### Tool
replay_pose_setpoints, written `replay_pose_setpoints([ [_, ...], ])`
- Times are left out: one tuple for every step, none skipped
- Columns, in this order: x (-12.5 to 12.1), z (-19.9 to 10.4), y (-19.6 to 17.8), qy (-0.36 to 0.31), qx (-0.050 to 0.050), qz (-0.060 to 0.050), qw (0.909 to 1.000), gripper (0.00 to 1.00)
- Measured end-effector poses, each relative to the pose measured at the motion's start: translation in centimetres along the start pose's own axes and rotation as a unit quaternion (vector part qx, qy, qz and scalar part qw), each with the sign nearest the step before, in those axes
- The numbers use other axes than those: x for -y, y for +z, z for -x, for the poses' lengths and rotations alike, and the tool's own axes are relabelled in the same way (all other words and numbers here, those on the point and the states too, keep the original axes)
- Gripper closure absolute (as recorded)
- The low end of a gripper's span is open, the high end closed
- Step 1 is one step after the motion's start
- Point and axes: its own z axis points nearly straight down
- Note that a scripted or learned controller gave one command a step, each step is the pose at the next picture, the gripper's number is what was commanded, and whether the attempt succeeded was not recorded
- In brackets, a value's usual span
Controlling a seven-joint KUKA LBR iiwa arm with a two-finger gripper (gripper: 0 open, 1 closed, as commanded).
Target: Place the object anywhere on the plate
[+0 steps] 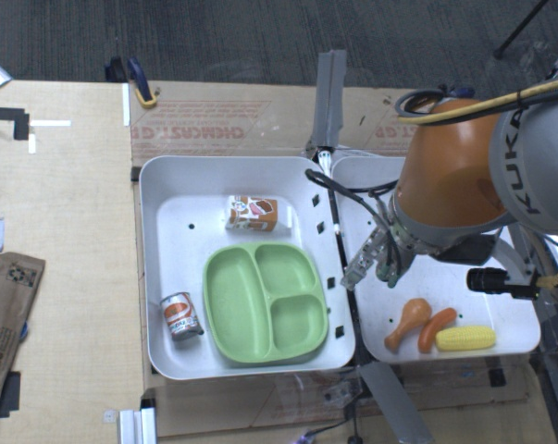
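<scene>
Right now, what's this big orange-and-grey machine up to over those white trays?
A robot arm reaches in over the right bin, its hand hovering near the divider. Below it lie a toy chicken leg, a carrot and a corn cob. The green plate sits in the left bin between a can and a small carton.

plate (pixel 263 301) open above, can (pixel 179 316) and carton (pixel 252 213) flanking it

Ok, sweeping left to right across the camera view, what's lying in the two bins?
Can → green plate → tool → chicken drumstick → carrot → corn cob. The carton overlaps the plate's span, so it is left out.
</scene>
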Motion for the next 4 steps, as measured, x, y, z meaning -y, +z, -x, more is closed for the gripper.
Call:
replay_pose_setpoints([
  [-6.4, -7.4, -1.4, -0.126, 0.001, 0.000, 0.9920, 1.00],
  [-10.3, -10.5, 4.5, -0.270, 0.000, 0.000, 0.9629, 1.00],
  [-5.4, -6.6, 0.0, -0.211, 0.001, 0.001, 0.9774, 1.00],
  [-11.2, -11.3, 5.5, -0.231, -0.001, -0.001, 0.9729, 1.00],
])
